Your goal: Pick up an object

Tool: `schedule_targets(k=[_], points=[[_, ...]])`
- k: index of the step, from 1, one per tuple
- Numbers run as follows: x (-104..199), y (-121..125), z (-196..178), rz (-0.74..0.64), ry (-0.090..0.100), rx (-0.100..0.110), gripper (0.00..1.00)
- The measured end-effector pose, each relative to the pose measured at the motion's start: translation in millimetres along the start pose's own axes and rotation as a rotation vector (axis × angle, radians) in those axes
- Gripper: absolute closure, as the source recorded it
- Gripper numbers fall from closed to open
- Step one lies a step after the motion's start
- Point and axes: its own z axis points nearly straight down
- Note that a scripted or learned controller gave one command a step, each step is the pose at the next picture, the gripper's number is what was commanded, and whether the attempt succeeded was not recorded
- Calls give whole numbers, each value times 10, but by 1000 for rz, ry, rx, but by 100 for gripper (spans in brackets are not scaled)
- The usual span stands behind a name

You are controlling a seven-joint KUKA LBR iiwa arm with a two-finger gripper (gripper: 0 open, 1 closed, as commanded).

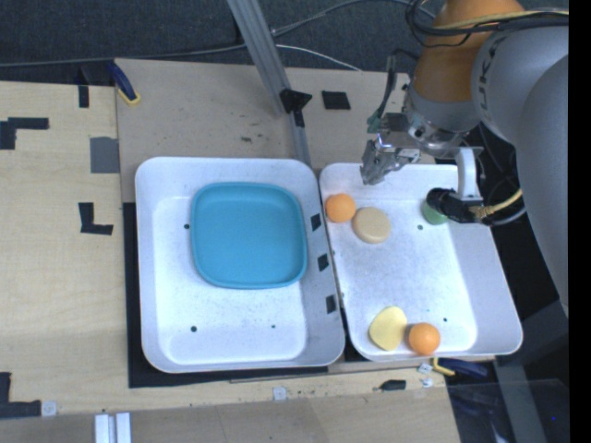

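My gripper (374, 173) hangs over the far left corner of the right bin (462, 284), with nothing visible between its fingers. Just below it lie an orange ball (340, 208) and a beige round piece (371, 225), side by side. A green object (433, 207) sits at the bin's far right, partly hidden by the arm's black fitting. At the near edge a yellow piece (388, 328) lies touching a second orange ball (424, 338).
The left bin (166, 321) holds a blue square plate (248, 233). A grey metal pole (268, 53) slants across the bench behind the bins. The arm's grey body and cables crowd the right bin's far right side.
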Motion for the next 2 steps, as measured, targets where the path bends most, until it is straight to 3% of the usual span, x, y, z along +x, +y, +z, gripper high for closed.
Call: schedule_targets(k=[2], points=[[992, 202, -73, 0, -1, 0, 100]])
